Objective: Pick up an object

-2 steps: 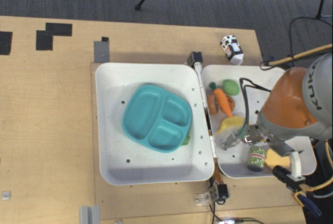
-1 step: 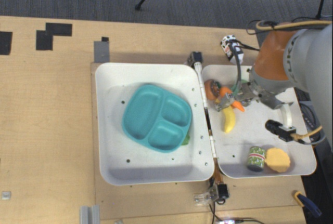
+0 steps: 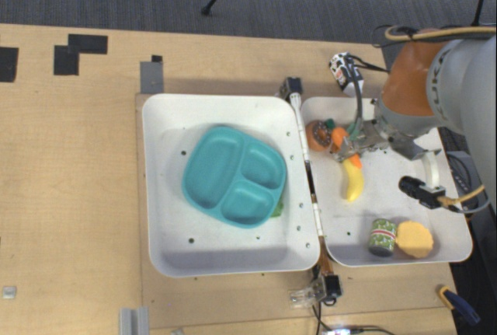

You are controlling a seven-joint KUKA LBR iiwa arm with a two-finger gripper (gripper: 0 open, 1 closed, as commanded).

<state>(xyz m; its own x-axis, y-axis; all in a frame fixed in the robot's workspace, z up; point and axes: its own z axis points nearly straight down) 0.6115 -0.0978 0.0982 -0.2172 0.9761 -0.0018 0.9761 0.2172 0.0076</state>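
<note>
While my end effector (image 3: 351,148) sits low in the right bin (image 3: 450,252), just above the banana (image 3: 353,180) and beside a small orange toy (image 3: 322,134), I cannot tell its state. Nothing looks lifted yet; the banana lies on the bin floor, so the pick remains ahead.

Banana (image 3: 353,184): yellow, you see it lying lengthwise mid-bin in the right bin (image 3: 458,252), orange-tipped top end.
Orange toy (image 3: 322,134): round, at that bin's upper left corner.
Green can (image 3: 382,237): near its front wall.
Yellow lump (image 3: 415,239): touching the can's right.
</note>
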